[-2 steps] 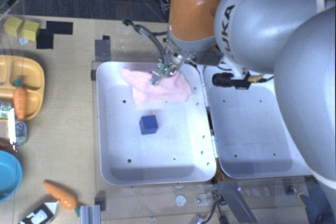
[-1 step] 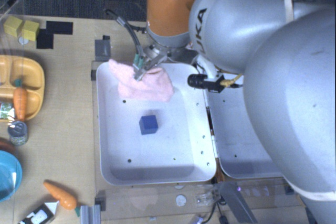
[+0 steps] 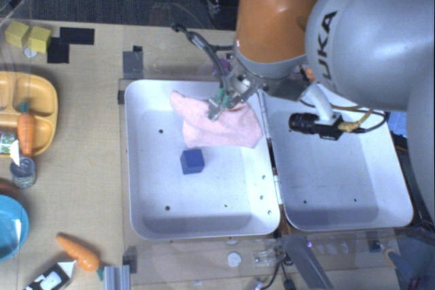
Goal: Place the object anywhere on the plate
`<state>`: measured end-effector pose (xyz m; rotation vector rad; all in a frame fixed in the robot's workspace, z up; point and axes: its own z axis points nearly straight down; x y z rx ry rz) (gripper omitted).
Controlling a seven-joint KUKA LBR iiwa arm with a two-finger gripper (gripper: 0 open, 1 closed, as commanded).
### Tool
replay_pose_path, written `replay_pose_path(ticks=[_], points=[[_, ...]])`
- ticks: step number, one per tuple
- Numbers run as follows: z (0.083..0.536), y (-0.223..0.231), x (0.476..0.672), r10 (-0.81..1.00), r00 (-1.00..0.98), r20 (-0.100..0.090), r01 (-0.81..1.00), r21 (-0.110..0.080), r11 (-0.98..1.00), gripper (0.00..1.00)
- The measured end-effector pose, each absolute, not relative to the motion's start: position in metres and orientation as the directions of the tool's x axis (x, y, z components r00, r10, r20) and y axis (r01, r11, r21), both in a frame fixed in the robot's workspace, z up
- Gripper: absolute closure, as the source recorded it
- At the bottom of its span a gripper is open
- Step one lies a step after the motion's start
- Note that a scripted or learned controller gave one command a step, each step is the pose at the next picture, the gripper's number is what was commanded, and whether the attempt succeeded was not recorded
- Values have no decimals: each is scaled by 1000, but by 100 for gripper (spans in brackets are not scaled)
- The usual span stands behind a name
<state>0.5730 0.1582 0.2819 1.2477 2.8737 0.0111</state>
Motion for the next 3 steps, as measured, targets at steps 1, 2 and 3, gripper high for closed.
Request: replay_pose_path(ticks=[1,2,3], points=[[103,208,590,868,-497,-2,868,13,497,100],[205,176,555,623,-782,-6,623,10,782,100],[177,216,628,525,-851,-5,525,6,851,100]])
